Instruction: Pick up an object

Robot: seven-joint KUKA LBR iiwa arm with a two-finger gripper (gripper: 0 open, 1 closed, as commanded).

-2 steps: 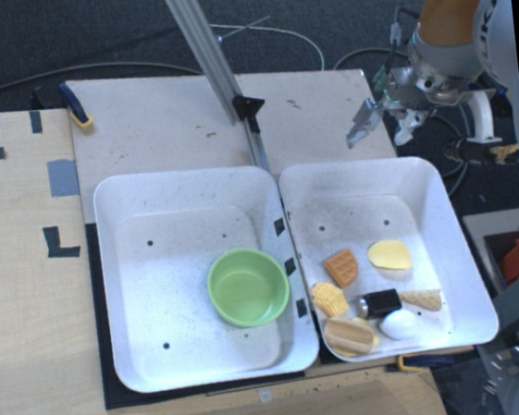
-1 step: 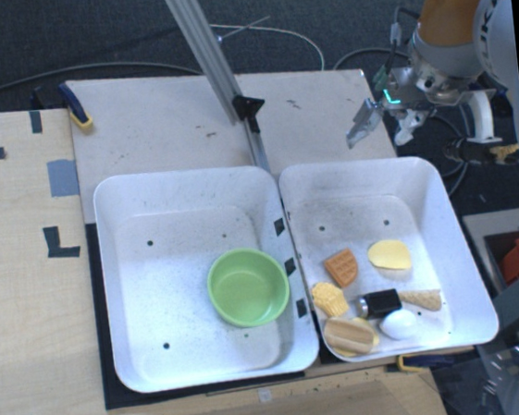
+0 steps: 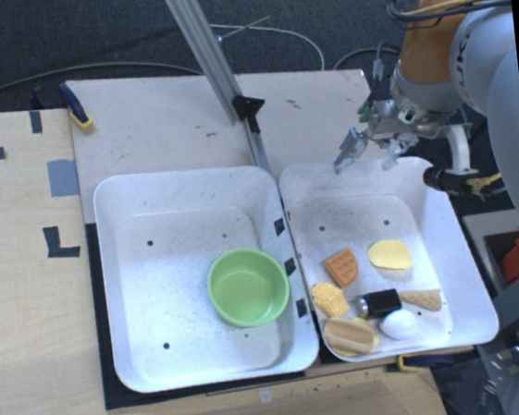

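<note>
My gripper point(image 3: 366, 154) hangs over the far edge of the right bin point(image 3: 448, 227), its two fingers spread apart and nothing between them. Well below it, in the near half of that bin, lie an orange waffle-like piece point(image 3: 341, 267), a flat yellow piece point(image 3: 390, 255), a yellow lumpy piece point(image 3: 329, 299), a small black object point(image 3: 379, 304), a white egg-shaped object point(image 3: 399, 324), a tan bread-like piece point(image 3: 350, 336) and a tan wedge point(image 3: 423, 300). A green bowl point(image 3: 247, 287) stands in the left bin point(image 3: 135, 262).
A slanted metal pole point(image 3: 215, 63) rises from between the bins at the back. The arm's grey body and orange band point(image 3: 439, 28) fill the upper right. Tape marks lie on the wooden bench at left.
</note>
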